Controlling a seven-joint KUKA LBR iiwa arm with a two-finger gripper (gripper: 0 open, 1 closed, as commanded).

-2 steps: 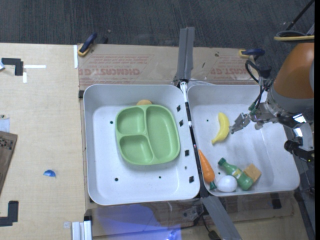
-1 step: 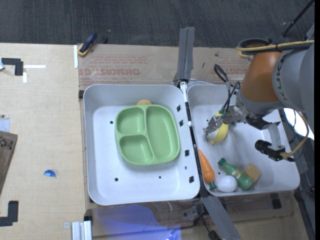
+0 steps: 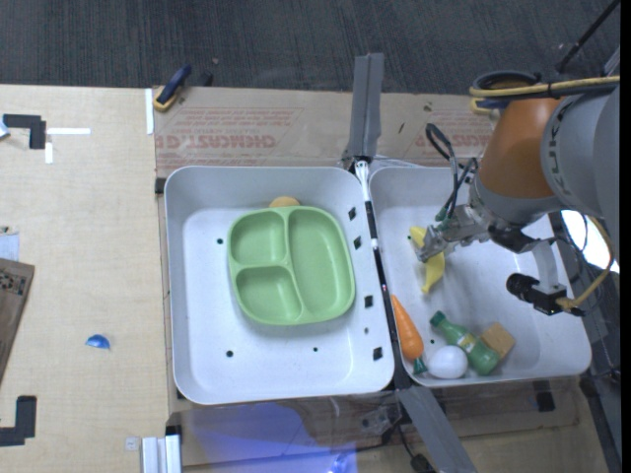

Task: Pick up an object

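In the right bin (image 3: 552, 363), my gripper (image 3: 434, 248) reaches in from the right, below the orange band on the arm. A yellow banana-like piece (image 3: 432, 274) sits between its fingers; one end shows at the upper left and the rest hangs below. The gripper is shut on it, near the bin's left part. An orange carrot (image 3: 406, 329) lies along the bin's left wall in front of the gripper. A white ball (image 3: 449, 363), a green bottle (image 3: 467, 345) and a tan block (image 3: 498, 340) crowd the front of the bin.
The left bin (image 3: 197, 363) holds a green divided plate (image 3: 293, 264) with a small yellowish thing (image 3: 284, 202) peeking out behind it. A metal divider bar (image 3: 366, 116) runs between the bins at the back. Cables hang off the arm at the right.
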